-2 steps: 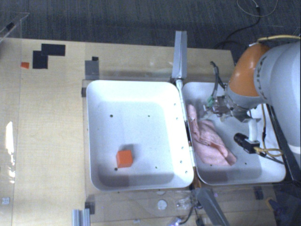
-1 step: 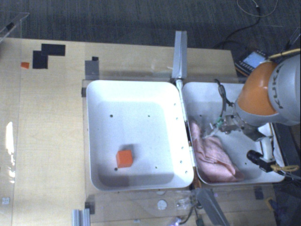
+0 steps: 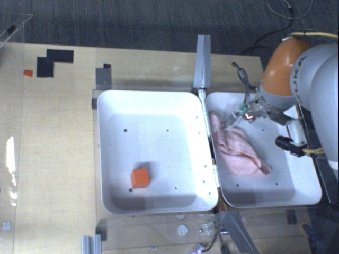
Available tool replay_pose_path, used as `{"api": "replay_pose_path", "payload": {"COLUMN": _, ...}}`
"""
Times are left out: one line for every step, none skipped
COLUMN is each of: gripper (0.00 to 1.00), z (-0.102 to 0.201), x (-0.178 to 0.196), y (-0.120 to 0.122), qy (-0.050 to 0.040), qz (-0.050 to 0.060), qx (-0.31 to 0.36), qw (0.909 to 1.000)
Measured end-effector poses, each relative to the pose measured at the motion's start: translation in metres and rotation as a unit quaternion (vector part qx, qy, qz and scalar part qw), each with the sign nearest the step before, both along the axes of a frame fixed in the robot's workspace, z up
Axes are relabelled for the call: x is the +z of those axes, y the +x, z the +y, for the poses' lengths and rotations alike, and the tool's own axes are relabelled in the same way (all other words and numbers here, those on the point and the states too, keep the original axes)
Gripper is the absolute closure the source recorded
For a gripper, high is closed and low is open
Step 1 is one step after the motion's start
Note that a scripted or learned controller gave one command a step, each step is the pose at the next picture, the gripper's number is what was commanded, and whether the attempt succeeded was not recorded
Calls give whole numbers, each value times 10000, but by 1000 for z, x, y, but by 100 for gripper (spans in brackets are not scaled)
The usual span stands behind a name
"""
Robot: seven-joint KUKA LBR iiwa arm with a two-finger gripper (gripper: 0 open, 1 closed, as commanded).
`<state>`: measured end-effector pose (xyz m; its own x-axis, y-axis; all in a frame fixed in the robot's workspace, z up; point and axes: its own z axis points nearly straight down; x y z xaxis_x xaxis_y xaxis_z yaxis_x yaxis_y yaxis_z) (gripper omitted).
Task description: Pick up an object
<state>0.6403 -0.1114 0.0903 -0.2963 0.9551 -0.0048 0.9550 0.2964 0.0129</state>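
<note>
A crumpled pink cloth [image 3: 237, 150] lies in the right bin [image 3: 296, 192], against its left wall. An orange cube [image 3: 140, 178] sits in the left bin [image 3: 159, 110], near its front left corner. My gripper [image 3: 237, 119] reaches in from the right and hangs low over the back of the right bin, at the upper edge of the pink cloth. Whether it touches the cloth is not clear from this angle. The grey arm with its orange band [image 3: 280, 70] fills the upper right.
A metal divider post [image 3: 201, 62] stands behind the seam between the two bins. Black cables [image 3: 290, 144] hang off the wrist over the right bin's right side. Black marks and a small orange tag [image 3: 28, 73] lie on the bench at far left.
</note>
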Motion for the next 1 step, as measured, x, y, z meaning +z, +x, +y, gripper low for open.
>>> {"api": "replay_pose_path", "payload": {"gripper": 0, "z": -6, "x": 1, "y": -59, "qy": -14, "qz": -14, "qx": 604, "qw": 9982}}
